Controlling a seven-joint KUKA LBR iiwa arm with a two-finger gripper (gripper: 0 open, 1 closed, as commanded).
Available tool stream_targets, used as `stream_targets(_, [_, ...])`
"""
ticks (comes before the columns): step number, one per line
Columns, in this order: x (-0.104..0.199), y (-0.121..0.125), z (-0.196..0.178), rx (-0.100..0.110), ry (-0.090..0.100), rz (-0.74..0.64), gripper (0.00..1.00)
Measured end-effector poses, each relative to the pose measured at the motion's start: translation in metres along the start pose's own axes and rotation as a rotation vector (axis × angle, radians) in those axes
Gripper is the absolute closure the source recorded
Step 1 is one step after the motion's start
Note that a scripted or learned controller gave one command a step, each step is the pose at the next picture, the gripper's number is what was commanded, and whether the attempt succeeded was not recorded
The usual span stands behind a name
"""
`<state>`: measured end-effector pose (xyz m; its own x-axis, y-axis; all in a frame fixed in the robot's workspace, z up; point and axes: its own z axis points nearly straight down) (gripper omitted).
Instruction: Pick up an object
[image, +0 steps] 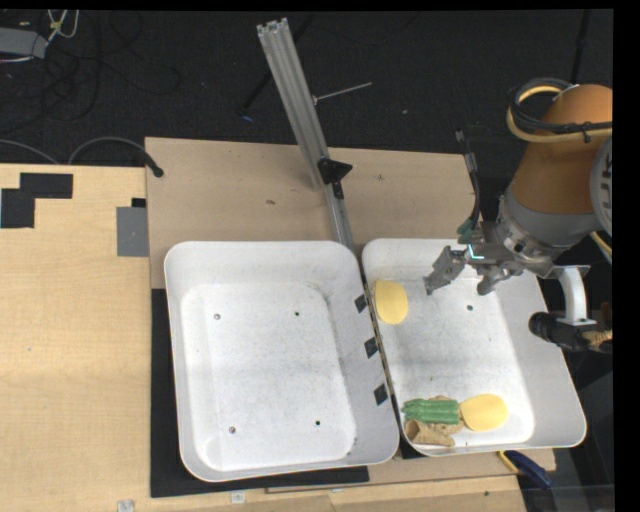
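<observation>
**Open pincer hangs over the right bin**

A pale wooden bench (70, 330) carries two shallow white plastic bins; behind it the floor is dark, strewn with cables. A slanted aluminium rail (300, 120) rises past the left bin (190, 270). The grey two-finger gripper (465, 277) hangs above the right bin (545, 400), its fingers spread apart with nothing between them. A yellow oval piece (391, 302) lies by the bin's left wall, near the gripper. A green ridged object (432, 410), a yellow rounded lump (484, 411) and a tan scrap (432, 433) sit together at the front.
</observation>
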<state>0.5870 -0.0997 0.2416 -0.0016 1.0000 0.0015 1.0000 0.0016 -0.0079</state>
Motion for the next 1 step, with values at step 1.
stream_targets(1, [-0.0009,0.0007,-0.0025,-0.005,-0.001,0.002,0.00])
